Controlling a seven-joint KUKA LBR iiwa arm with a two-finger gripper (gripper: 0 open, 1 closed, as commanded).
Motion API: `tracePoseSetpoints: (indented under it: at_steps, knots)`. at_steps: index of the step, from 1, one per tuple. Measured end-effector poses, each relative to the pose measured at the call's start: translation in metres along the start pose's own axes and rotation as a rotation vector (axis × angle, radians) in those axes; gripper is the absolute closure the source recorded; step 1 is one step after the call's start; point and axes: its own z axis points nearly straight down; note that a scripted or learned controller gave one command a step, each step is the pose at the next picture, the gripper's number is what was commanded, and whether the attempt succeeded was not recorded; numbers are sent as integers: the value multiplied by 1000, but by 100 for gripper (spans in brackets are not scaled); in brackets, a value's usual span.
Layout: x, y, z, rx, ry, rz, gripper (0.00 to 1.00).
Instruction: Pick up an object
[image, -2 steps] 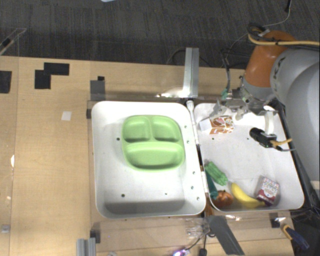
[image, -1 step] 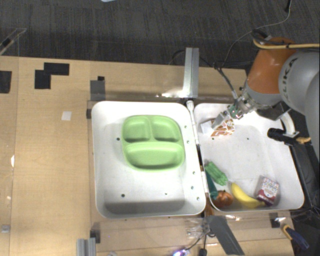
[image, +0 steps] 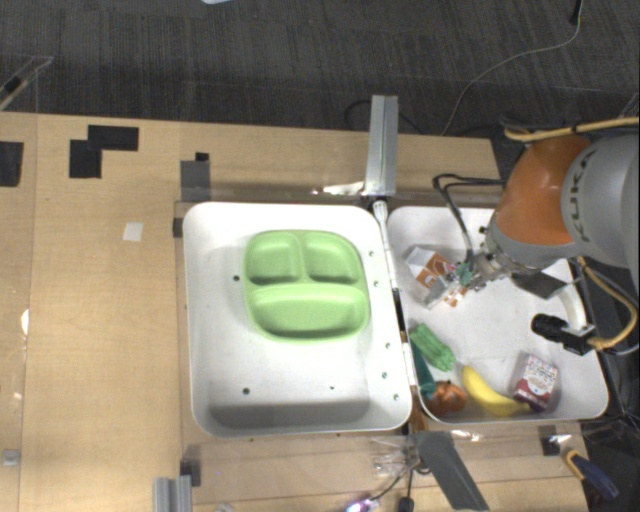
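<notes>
The wooden bench (image: 100, 330) carries two shallow white bins side by side. The left bin (image: 215, 395) holds a green divided plate (image: 303, 283), which lies flat in the far half of it with its two small compartments on the far side and the one long compartment on the near side.

The arm (image: 565, 205) comes in from the right over the right bin (image: 590, 400), its orange band just above the wrist. The gripper (image: 468, 276) is low over the far left part of that bin, pointing left. Whether it is released or clenched cannot be told from this angle.

Just beside its tip lies a small packet (image: 432, 272) with white and orange print, its long axis running roughly from far left to near right. Whether the gripper touches it cannot be told.

Along the near left edge of the right bin lies a green object (image: 432, 347), its long axis slanting from far left to near right. A banana (image: 490, 392) lies at the near side, curved, running left to right. A reddish round fruit (image: 449, 399) touches its left end. A small pink box (image: 535, 380) stands just right of the banana.
</notes>
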Motion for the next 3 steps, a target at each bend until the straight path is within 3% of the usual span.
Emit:
tracePoseSetpoints:
  at_steps: [1, 2, 3]
  knots:
    - [0, 3, -12, -6, -2, -2, 100]
    - [80, 29, -95, 10, 7, 133, 100]
    - [123, 33, -98, 13, 8, 168, 100]
